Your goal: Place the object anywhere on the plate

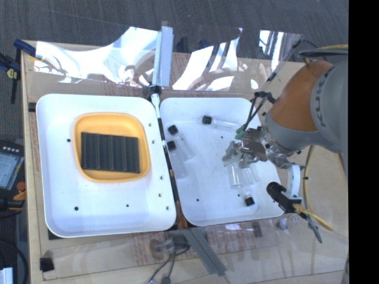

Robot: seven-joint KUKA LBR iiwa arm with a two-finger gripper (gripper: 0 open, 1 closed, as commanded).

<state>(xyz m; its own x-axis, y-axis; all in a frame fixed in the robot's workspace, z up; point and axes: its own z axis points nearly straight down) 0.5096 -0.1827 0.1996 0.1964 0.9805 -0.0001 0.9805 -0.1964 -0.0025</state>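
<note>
Two shallow white plastic bins sit side by side under me. The left bin (53, 176) holds one thing: a rounded yellow plate (111, 147) with a dark ribbed rectangular insert across its middle. The right bin (207, 209) holds clear plastic vials with black caps, and I count four: one (216, 122) near the far wall, two (176, 139) close together just beside the divider, and one (243, 191) lying near the right side with its cap toward the near wall. My gripper (243, 152) hangs low over the right bin, just above the upper end of that last vial. I cannot tell how it is set, nor whether it has hold of anything. No vial lies on the plate.
</note>
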